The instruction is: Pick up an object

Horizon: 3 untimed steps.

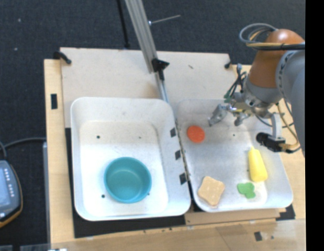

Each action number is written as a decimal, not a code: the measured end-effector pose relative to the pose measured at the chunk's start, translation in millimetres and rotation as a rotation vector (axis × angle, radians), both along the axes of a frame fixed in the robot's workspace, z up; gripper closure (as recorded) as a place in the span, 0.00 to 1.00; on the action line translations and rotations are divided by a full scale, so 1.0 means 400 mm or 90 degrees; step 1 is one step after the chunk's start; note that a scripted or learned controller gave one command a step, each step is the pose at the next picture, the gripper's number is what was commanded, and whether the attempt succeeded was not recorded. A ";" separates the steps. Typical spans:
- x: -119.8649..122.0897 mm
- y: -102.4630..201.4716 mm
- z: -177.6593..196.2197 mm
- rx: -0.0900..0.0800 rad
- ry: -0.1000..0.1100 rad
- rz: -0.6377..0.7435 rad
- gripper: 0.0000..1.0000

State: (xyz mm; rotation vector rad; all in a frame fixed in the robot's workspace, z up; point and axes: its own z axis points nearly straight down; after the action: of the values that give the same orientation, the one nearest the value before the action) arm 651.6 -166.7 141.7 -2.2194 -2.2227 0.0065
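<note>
White-walled, the left bin holds a teal bowl, while over the right bin the end effector, open and empty, would likely do best dropping straight onto the orange ball just beside it, which has freer floor than the rim-hugging green piece.

1 grey handheld device: cut off by left edge, screen unreadable. 1 aluminium rail: upper end cut off at top edge. 1 green item: too small to identify. Arm: cut off at right.
</note>
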 end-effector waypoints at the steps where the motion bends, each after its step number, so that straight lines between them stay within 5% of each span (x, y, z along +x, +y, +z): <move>1: 0.005 -0.002 0.038 -0.001 -0.005 0.000 1.00; 3: 0.023 -0.016 0.267 0.001 -0.007 0.001 1.00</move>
State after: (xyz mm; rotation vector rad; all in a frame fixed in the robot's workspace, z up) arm 660.6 -173.0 248.6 -2.2225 -2.2288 -0.0066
